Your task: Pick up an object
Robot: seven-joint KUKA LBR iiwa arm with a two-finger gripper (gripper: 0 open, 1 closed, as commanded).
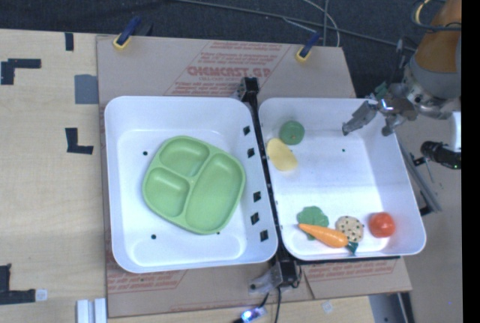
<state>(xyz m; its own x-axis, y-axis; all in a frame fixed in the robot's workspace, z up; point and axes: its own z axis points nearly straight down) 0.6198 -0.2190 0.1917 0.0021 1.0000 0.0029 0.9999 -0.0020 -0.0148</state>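
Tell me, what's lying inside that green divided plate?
Nothing shows in the green plate's three compartments; they look bare. Whatever the left bin floor holds beneath the plate is covered.

**What I Am Made Of**

My arm (439, 52) is a rounded grey casing, smooth and matte, seen at the upper right of the frame. Above my wrist sits an orange band (450, 14), its curve catching a yellowish rim of light. Below it the wrist flange is paler grey metal with small dark fittings. My jaws (373, 118) are slim dark grey prongs of bare metal, with a small bright spot at their base. A black cable loops beside my lower body at the right edge.
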